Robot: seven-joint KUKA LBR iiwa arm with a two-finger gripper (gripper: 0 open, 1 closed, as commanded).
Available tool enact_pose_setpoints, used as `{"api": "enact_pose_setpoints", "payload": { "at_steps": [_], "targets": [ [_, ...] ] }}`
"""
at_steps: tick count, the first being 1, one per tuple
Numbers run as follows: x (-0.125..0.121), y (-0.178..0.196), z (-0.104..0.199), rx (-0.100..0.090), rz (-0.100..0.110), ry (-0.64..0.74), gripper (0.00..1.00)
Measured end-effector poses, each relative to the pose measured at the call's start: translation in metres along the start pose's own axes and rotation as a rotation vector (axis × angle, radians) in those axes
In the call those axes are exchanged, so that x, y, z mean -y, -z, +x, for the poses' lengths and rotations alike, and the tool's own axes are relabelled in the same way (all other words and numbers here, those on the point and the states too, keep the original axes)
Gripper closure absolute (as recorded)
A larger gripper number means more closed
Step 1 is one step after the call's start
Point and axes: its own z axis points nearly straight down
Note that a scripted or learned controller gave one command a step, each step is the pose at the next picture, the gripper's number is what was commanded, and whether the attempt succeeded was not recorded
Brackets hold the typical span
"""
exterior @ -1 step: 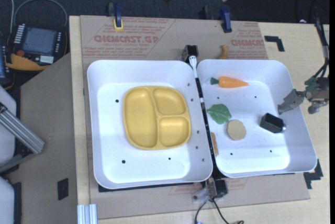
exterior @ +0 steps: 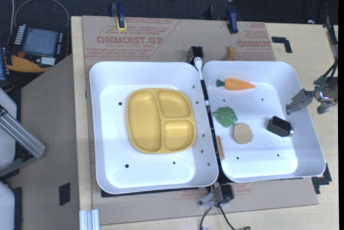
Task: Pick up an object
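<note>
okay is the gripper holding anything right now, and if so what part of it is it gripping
Nothing is held. The gripper sits at the right edge of the right bin, apart from the black block, carrot, green leaf and tan disc.

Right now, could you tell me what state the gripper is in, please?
Gripper: at the right bin's right edge, nothing between its fingers; open or shut cannot be told.

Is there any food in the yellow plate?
No, it's empty. All three sections of the yellow plate in the left bin show bare yellow. The carrot lies in the right bin instead.
</note>
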Motion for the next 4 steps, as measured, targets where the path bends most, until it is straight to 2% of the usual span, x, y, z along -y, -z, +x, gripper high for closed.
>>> {"api": "enact_pose_setpoints", "payload": {
  "at_steps": [2,3,4],
  "targets": [
    [0.004,-0.128,0.000,-0.004,0.008,-0.001,0.00],
    [0.009,-0.173,0.005,-0.004,0.007,-0.001,0.00],
    [0.007,-0.159,0.004,0.001,-0.001,-0.001,1.00]
  ]
}}
